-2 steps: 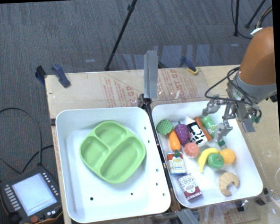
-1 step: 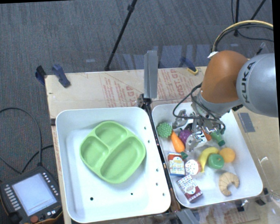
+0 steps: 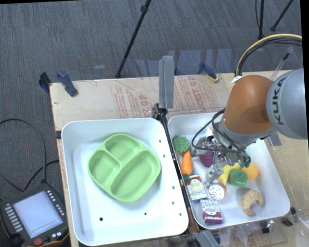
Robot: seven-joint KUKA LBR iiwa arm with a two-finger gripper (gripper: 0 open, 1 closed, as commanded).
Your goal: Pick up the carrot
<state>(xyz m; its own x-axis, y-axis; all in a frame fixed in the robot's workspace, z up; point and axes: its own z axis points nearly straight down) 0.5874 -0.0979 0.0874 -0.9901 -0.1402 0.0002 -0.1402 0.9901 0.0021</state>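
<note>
The carrot (image 3: pixel 186 163) is orange with a green top and lies upright-in-frame along the left wall of the right bin (image 3: pixel 277 191). My gripper (image 3: pixel 216 169) hangs over the middle of that bin, a short way to the right of the carrot and apart from it, among the toy foods. The arm's orange band and grey wrist hide much of the gripper body. Nothing shows as held.
Around the carrot lie a green bumpy ball (image 3: pixel 181 144), a purple piece (image 3: pixel 206 157), a small carton (image 3: pixel 196 187) and a white shaker (image 3: pixel 216 191). A yellow and green piece (image 3: pixel 235 176), a croissant (image 3: pixel 251 200) and a red packet (image 3: pixel 211 211) lie further right. The left bin (image 3: pixel 78 203) holds a green divided plate (image 3: pixel 125 166).
</note>
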